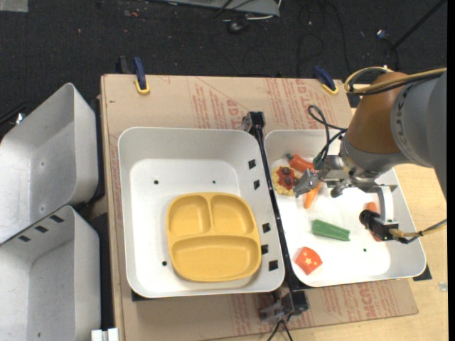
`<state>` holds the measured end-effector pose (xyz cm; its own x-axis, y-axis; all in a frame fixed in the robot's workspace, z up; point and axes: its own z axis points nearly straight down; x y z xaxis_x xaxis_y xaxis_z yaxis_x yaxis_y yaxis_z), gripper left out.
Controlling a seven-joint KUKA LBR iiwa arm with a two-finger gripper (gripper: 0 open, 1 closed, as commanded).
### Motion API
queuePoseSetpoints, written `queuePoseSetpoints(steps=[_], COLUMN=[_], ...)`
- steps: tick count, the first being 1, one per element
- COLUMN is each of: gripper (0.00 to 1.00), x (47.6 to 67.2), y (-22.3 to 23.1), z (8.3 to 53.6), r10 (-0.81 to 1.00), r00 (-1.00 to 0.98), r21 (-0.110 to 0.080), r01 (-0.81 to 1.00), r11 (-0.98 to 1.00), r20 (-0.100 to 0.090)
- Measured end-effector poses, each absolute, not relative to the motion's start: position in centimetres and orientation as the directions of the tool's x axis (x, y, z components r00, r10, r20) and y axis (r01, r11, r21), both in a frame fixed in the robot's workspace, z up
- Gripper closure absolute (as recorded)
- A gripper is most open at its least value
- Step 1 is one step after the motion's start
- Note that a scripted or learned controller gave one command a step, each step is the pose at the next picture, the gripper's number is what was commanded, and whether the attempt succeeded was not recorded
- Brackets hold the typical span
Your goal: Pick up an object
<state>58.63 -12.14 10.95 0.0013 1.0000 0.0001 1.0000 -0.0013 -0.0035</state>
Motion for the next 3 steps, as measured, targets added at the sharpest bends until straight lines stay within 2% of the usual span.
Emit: queuePoseSetpoints(steps=[1,3], gripper=[1.0,1.0], x=[58.7,60.7], y=[-12.1,-11.8], z=[12.3,24.0], r10=[1.0,1.0], r00=[0.002,-0.003], r21=[0.001,0.007], r01=[1.0,1.0], r11=[-0.002,0.003], r20=[-0.001,-0.002])
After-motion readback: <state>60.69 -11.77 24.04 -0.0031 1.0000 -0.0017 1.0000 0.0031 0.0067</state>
